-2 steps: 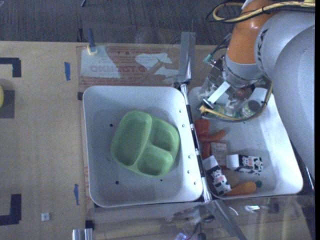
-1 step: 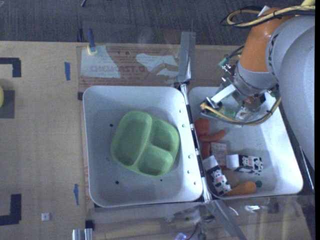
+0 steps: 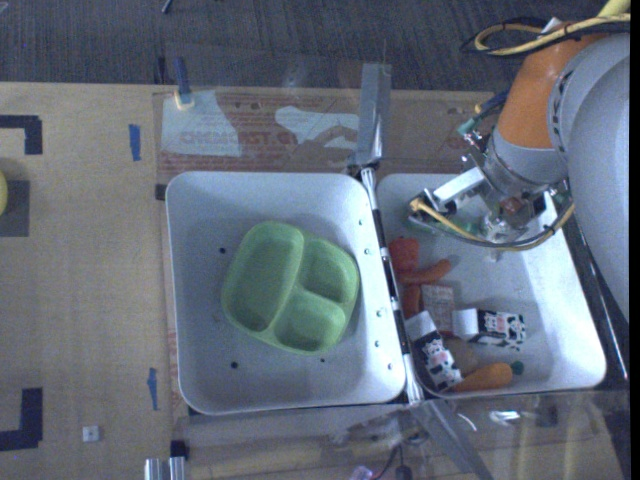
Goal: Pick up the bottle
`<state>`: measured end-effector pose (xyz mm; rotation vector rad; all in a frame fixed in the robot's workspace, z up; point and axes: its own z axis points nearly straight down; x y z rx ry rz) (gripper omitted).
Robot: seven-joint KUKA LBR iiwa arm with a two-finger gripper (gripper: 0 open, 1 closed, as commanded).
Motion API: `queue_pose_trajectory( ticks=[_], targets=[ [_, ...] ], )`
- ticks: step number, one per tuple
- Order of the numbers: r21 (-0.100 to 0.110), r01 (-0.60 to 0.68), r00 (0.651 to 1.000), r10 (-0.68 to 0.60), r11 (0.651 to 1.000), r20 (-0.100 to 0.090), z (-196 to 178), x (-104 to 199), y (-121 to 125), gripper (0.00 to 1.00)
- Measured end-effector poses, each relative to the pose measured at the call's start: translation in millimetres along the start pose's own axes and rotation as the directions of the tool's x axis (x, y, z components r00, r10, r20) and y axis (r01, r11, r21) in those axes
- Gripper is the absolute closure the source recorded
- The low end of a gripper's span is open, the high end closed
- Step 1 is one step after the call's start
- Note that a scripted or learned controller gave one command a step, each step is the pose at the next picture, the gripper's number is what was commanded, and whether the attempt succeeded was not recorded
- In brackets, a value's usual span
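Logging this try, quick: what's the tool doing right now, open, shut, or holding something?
Tool: over the right bin, open or shut cannot be told; nothing seen held.

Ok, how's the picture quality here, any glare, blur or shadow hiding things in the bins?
Camera view: even, soft lighting, slightly blurry throughout; the small items in the right bin lack crisp detail. The green tray reads clearly. The arm is large and soft-edged, overhanging that bin's top.
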<state>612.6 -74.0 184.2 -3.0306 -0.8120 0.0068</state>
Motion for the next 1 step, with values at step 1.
queue_pose_trajectory(
  ticks=[1],
  targets=[
    [-0.004, -0.018, 1.000, 0.018, 1.000, -0.004, 98.8, -20.7, 19.6, 0.00]
  ],
)
